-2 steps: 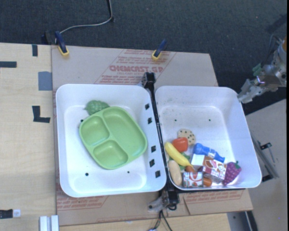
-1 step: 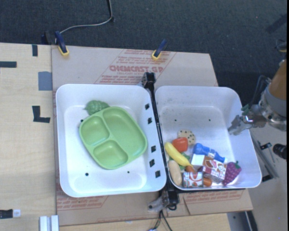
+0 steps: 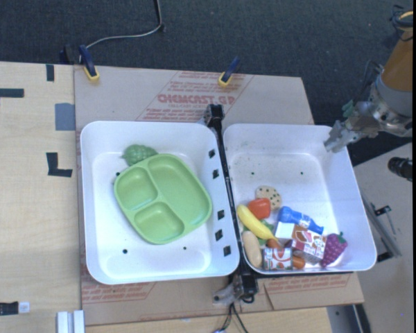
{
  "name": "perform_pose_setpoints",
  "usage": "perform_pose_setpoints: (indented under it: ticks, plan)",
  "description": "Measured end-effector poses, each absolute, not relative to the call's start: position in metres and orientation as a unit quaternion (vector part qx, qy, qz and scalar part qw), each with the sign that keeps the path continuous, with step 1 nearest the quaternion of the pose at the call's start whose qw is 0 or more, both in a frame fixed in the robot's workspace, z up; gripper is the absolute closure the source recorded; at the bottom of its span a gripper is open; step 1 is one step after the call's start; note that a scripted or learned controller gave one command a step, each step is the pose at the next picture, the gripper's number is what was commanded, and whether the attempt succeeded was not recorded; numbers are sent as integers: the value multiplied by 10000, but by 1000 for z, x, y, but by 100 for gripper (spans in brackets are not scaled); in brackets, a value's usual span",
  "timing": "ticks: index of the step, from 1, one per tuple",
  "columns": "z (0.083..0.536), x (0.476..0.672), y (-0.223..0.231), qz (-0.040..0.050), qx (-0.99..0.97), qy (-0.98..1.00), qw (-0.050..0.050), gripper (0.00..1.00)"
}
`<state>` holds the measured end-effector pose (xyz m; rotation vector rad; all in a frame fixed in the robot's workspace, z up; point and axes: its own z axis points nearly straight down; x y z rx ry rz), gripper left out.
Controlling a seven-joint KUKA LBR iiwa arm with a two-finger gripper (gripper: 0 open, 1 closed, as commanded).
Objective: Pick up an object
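Note:
The right bin [image 3: 291, 141] holds a heap of toy food at its near end: a yellow banana [image 3: 254, 222], a red tomato [image 3: 259, 207], a round cookie [image 3: 267, 195], a blue-and-white carton [image 3: 296, 221], a purple grape bunch [image 3: 335, 247] and a small red-and-white carton [image 3: 279, 257]. My gripper [image 3: 335, 138] hangs over the right bin's far right rim, well away from the heap and above it. Nothing shows between its fingers.
The left bin [image 3: 97, 186] holds a green divided tray [image 3: 163, 197] with a green leafy toy [image 3: 138, 153] at its far left corner. A black divider [image 3: 220, 179] runs between the bins. Two clamps [image 3: 89, 68] hold the cardboard at the back.

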<state>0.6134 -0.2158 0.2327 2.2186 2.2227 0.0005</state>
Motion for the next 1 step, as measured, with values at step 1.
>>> perform_pose_setpoints:
  ticks: [1]
  plan:
    - [263,496,-217,-4,7074,7069,-1,100]
